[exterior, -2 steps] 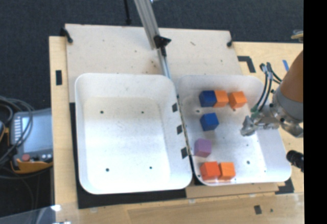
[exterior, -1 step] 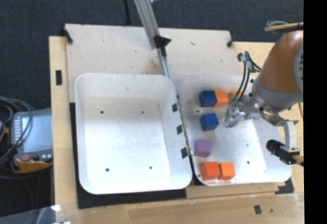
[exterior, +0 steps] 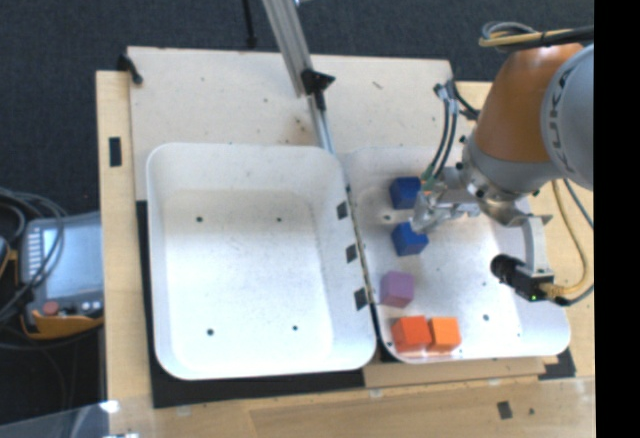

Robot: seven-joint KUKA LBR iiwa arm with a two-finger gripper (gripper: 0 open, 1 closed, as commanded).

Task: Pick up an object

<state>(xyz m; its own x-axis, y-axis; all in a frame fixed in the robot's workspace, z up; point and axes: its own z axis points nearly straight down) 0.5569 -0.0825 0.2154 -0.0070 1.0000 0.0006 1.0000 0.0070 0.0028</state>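
Two blue cubes [exterior: 405,192] flank the gripper [exterior: 425,216], grip state unclear, near the right bin's [exterior: 540,331] inner wall.

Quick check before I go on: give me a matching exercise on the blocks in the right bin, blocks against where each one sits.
Things:
1. purple block
2. orange blocks
3. upper blue block
4. lower blue block

Places:
A. right under the gripper
B. at the right bin's near edge
C. farthest back in the bin
D. beside the wall between the bins, just behind the orange pair

Pairs: 1-D, 2-B, 3-C, 4-A
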